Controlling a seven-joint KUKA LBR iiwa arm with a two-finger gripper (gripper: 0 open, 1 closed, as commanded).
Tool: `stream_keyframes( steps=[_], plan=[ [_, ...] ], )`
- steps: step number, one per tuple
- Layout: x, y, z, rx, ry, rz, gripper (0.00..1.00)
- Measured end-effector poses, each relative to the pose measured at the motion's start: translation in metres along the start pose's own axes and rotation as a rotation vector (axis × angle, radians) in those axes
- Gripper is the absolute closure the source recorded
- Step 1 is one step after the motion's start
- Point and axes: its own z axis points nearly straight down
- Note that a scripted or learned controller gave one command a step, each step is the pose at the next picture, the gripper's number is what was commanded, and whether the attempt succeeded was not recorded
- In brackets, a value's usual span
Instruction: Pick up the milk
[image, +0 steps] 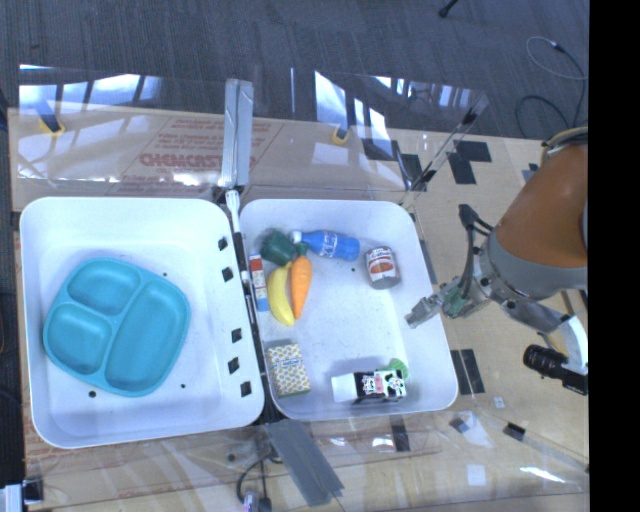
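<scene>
Tool (425, 311): at the right bin's (425, 250) right rim, metal and grey; whether it is spread or closed, cannot tell.
Milk (370, 385): small boxy carton, white with black cow patches and a green cap, lying on its side below-left of the tool, near the bin's front wall.
Nearest neighbour: patterned sponge-like block (288, 367), left of the milk, apart from it.
Farther from the tool: round can (381, 266), blue bottle (327, 245), orange carrot (299, 285) touching a yellow banana (279, 297).
Left bin (40, 400): smooth teal divided plate (115, 325).
</scene>
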Motion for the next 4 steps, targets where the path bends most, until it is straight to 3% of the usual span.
stream_keyframes(
  steps=[3, 4],
  plan=[
    [0.0, 0.003, -0.029, 0.001, -0.002, -0.018, 1.0],
    [-0.006, 0.017, 0.015, -0.001, 0.0, -0.802, 1.0]
  ],
)
